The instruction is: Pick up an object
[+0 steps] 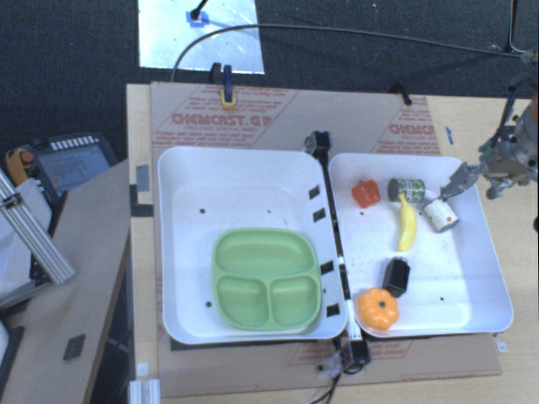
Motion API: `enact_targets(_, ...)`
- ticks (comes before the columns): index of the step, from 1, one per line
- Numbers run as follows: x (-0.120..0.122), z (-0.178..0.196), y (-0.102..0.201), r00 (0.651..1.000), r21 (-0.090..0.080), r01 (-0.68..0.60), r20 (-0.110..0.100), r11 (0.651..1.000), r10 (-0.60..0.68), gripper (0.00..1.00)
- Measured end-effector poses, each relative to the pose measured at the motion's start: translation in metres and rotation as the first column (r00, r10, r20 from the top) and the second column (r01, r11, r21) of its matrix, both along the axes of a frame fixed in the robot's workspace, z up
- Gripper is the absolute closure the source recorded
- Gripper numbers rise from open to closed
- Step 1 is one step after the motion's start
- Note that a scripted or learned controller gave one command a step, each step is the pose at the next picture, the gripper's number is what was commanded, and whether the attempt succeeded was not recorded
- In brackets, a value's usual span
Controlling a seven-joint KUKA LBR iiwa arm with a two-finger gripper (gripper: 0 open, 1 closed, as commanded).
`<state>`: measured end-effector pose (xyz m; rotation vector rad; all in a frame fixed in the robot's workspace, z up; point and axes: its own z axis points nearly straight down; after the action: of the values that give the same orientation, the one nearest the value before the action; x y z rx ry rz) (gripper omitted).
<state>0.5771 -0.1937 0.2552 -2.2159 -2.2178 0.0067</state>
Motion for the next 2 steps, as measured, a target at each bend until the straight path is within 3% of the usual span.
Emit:
enact_targets(1,0.002,0.005,0.0,1.0,-0.002,-0.002,0.009,1.0,0.002,0.0)
enact_targets(2,-0.002,-0.038,0.004,1.0,-0.002,-0.001,0.006,1.0,0.001,0.0)
